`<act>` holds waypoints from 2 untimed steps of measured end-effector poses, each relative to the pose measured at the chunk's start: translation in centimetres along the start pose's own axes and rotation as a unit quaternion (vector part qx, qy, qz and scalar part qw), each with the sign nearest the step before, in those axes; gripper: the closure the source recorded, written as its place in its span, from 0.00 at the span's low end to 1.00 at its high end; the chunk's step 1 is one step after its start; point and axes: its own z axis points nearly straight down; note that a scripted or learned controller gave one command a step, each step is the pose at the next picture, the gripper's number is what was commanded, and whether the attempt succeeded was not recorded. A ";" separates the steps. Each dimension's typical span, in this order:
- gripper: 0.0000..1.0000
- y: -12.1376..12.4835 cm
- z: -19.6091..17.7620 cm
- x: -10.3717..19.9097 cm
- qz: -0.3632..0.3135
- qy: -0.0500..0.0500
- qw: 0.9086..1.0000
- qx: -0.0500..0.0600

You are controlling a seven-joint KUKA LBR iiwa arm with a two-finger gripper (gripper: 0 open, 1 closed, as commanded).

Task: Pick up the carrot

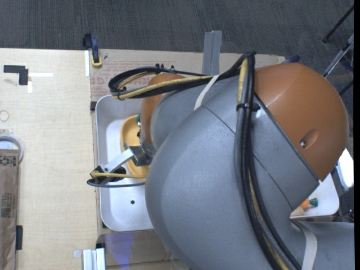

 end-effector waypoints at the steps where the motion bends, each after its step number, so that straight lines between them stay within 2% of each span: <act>1: 0.00 8.9 -2.9 4.4 0.031 -0.024 0.999 0.010; 2: 0.00 7.5 -4.5 9.8 -0.144 -0.002 0.990 0.001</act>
